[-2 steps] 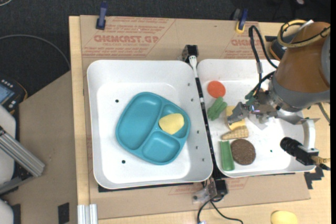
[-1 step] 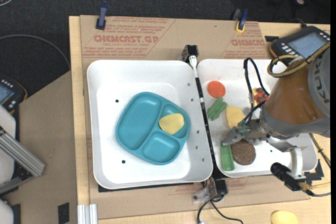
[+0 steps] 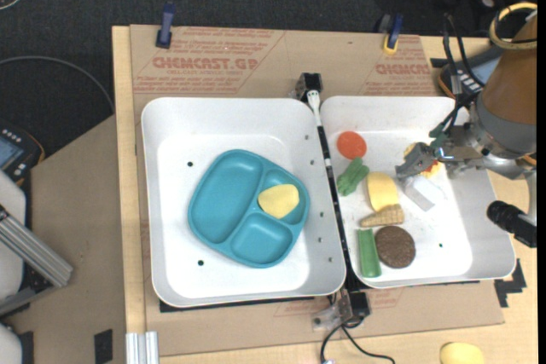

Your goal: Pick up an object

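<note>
Nearest, a brown cookie (image 3: 396, 246) is seen below-left of the pincer (image 3: 418, 159), which is lowered into the right bin (image 3: 461, 264) for picking, its grip state indiscernible, just beside the yellow wedge (image 3: 381, 190).

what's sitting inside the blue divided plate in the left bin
One pale yellow piece lies in the blue plate, in its right-hand compartment. The other compartments show bare blue. Anything under the piece is covered.
</note>
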Controlling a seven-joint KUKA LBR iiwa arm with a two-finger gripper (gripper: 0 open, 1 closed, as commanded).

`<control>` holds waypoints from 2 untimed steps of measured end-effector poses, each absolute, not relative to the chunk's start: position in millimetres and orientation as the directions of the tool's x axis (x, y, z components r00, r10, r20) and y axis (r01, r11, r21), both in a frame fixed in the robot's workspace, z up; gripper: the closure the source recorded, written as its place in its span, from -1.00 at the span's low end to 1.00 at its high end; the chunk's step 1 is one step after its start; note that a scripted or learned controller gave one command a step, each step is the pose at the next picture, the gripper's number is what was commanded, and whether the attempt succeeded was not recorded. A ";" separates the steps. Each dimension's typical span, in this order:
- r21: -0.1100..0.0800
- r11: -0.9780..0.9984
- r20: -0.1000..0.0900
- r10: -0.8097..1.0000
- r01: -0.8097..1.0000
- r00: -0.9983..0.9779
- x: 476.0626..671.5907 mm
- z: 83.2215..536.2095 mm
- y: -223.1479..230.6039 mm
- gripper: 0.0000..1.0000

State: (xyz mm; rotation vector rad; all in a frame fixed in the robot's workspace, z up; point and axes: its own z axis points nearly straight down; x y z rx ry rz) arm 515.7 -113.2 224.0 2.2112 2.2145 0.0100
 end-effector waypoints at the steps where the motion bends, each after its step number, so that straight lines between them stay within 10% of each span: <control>1: -0.007 0.001 0.003 1.000 1.000 -0.001 477.0 182.6 -79.8 -1.00; 2: -0.003 0.004 0.003 1.000 1.000 -0.004 479.3 184.5 -40.1 -1.00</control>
